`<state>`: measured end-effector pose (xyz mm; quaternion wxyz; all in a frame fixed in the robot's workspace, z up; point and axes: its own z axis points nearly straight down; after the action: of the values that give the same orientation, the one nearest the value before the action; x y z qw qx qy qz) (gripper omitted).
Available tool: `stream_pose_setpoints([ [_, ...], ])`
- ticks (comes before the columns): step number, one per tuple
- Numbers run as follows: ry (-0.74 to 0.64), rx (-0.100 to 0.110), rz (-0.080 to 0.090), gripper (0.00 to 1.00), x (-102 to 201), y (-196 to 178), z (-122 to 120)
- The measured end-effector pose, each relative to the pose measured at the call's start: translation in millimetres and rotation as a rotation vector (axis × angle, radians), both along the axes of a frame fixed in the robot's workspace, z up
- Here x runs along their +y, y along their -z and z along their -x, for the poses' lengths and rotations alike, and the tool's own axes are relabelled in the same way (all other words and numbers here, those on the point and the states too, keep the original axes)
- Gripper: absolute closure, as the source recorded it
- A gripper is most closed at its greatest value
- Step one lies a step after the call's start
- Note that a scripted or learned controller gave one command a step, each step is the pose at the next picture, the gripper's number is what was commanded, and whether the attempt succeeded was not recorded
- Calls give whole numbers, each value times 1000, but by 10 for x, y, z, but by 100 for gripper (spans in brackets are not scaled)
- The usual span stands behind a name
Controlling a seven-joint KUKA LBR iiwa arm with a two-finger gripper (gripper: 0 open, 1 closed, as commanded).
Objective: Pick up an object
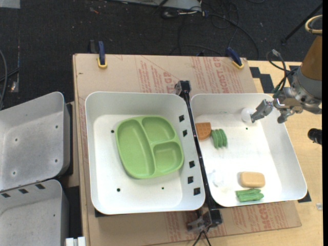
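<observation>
The claw [273,110] was of grey metal, with two thin fingers spread apart and nothing between them; it hung over the far right corner of the right bin [287,142]. There were two bins, both shallow, white, smooth plastic with rounded corners. In the right bin lay four small things. The orange piece [203,130], flat and with a grid texture like a waffle, lay well to the left of the claw and a little nearer the camera, against the wall between the bins. Just beside it, on the claw's side, was a ribbed green piece [220,138]. Well apart from the claw, toward the near edge, lay a tan block [251,179] with soft rounded corners, and touching its near side a long green pod [249,195] with bumps. In the left bin [97,137], far to the left of the claw, lay one light green plate [149,146], smooth, with three compartments.
</observation>
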<state>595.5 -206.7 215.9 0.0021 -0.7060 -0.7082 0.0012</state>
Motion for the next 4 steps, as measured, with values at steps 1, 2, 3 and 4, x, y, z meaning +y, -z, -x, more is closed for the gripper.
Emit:
stream_pose_setpoints([
  [1, -1, -1, 1, 0, 26, 579, -91],
  [2, -1, -2, 1, 0, 88, 1200, -84],
  [3, -1, -7, 2, 100, 83, 1061, -98],
  [4, 0, -9, 3, 100, 103, 433, -78],
])
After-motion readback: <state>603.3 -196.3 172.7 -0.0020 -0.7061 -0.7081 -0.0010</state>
